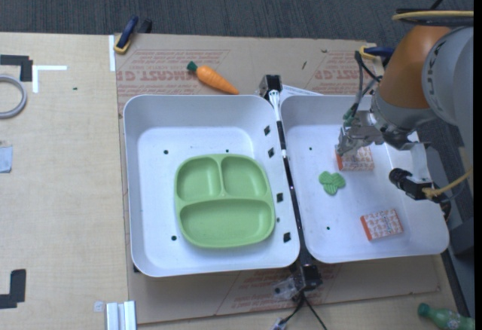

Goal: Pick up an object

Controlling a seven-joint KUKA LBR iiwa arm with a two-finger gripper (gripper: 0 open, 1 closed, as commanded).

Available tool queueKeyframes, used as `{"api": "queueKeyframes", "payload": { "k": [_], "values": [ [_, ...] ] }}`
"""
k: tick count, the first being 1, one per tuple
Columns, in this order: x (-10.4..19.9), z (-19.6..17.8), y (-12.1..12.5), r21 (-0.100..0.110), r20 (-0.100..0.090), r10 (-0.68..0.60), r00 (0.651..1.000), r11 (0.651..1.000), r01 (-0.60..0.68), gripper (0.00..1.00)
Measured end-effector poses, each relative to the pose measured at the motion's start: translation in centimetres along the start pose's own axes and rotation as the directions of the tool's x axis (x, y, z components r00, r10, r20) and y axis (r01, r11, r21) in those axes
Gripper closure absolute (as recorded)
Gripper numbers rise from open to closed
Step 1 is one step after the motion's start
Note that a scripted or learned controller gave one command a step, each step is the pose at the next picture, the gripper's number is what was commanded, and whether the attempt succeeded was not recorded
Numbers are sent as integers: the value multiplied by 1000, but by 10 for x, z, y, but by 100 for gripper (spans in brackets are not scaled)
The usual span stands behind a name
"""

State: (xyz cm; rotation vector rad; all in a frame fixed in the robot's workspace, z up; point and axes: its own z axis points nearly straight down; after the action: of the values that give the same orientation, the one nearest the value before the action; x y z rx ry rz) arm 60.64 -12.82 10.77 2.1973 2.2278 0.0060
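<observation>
The claw [351,149] is lowered over a small patterned block [359,160] in the right bin [422,242]. Its opening cannot be told. A green leafy piece [331,182] lies nearby.

The two shallow white bins [143,245] are looking like smooth moulded plastic with a soft sheen. The pale green three-part plate [224,201] is showing a matt plastic surface. Brown printed cardboard [173,65] is lying flat and dull beneath them. The orange toy carrot [213,78] is looking smooth and plastic. The arm's grey shell [452,72] is appearing semi-gloss.
</observation>
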Motion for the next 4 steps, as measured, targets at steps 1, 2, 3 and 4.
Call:
{"api": "queueKeyframes", "payload": {
  "k": [1,2,3,4],
  "values": [
    [0,0,0,1,0,0,1000,1000,0,0],
    [-40,10,-18,-1,-3,-247,969,969,247,0],
    [-41,-1,-17,-4,1,-245,969,969,245,100],
    [44,-92,-17,11,-4,96,995,995,-96,100]
  ]
}}
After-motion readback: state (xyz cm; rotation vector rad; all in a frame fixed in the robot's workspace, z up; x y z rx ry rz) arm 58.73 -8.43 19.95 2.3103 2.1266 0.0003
